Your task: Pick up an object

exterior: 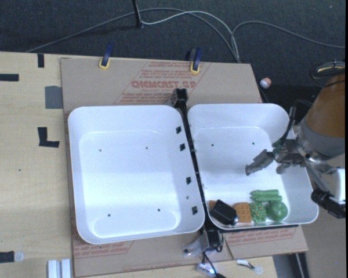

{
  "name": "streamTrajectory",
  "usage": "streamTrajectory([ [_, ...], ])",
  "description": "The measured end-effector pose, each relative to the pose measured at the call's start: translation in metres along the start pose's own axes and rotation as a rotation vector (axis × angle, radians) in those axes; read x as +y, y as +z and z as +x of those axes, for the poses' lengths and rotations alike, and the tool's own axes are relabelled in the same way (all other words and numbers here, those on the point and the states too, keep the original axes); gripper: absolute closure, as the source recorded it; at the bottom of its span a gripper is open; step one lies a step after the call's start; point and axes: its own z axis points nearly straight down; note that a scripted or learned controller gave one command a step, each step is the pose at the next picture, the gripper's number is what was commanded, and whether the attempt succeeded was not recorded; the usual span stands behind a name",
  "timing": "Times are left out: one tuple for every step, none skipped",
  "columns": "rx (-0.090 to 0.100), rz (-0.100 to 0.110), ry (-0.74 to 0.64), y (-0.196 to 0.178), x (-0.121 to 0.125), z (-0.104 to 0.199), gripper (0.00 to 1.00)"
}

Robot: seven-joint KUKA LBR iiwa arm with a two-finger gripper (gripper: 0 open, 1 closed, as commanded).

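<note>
Reaching into the right bin (232, 116), your gripper (260, 165) hangs apparently empty, jaws parted, above small toys along the near wall; take the green toy (276, 211), probably light, stiff plastic, across its rounded middle.

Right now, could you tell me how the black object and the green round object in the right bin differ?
The black object is dark and blocky, lying tilted at the near-left corner of the right bin; the green round object is bright and ball-like, toward the near-right corner. The black one lies farther from the gripper than the green one does. Both rest along the bin's near wall, untouched.
</note>
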Motion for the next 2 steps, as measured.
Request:
streamTrajectory([
  [0.002, 0.007, -0.003, 0.0891, 0.0748, 0.0151, 0.0],
  [0.0, 0.0, 0.0, 0.0846, 0.0756, 0.0133, 0.0],
])
